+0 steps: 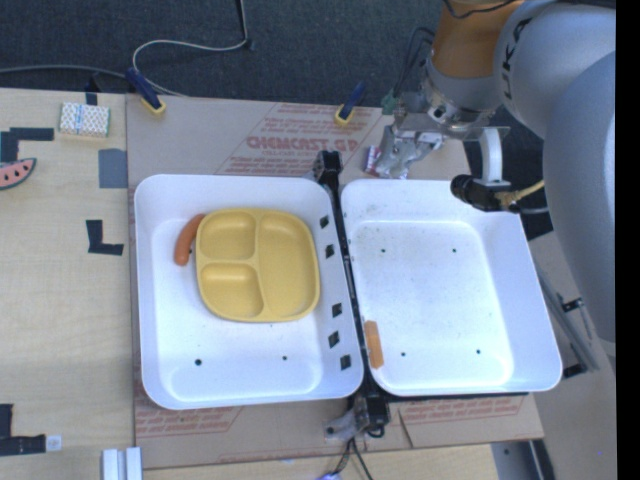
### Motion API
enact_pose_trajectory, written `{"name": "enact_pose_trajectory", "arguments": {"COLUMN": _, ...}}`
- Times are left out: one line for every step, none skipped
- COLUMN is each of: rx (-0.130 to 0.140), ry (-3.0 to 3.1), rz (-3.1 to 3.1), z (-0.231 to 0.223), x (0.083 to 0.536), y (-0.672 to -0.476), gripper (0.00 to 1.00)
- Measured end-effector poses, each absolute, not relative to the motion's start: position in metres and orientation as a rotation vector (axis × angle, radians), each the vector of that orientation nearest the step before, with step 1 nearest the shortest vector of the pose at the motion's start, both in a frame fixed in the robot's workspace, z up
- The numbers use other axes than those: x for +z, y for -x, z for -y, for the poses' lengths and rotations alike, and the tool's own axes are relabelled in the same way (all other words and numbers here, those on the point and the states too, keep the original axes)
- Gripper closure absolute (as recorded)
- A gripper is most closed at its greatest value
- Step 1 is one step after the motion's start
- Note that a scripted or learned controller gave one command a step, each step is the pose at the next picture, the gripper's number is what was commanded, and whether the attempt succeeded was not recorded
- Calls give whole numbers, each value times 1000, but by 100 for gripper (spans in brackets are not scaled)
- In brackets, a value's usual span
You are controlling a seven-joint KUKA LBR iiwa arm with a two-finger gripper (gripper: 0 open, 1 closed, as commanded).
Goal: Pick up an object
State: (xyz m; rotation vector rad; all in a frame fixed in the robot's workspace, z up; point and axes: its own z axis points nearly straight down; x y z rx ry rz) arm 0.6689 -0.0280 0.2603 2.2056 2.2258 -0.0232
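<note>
A yellow divided plate (258, 265) lies in the left bin (240, 378). An orange sausage-shaped piece (185, 240) rests against the plate's left edge. A second small orange piece (373, 344) lies in the right bin (500, 368), at its near left corner by the divider. My gripper (402, 154) hangs over the far left rim of the right bin, well away from both orange pieces and the plate. I see nothing held in it.
Black clips (333, 248) run along the seam between the bins. Blue and yellow clamps (350, 104) hold the cardboard sheet at the back. A cable (180, 43) loops behind the bench. The grey arm (570, 88) fills the upper right.
</note>
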Motion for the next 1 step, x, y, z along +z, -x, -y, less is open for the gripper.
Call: {"name": "enact_pose_trajectory", "arguments": {"rx": -25, "ry": -2206, "rz": -2225, "z": 28, "x": 260, "y": -669, "gripper": 0}}
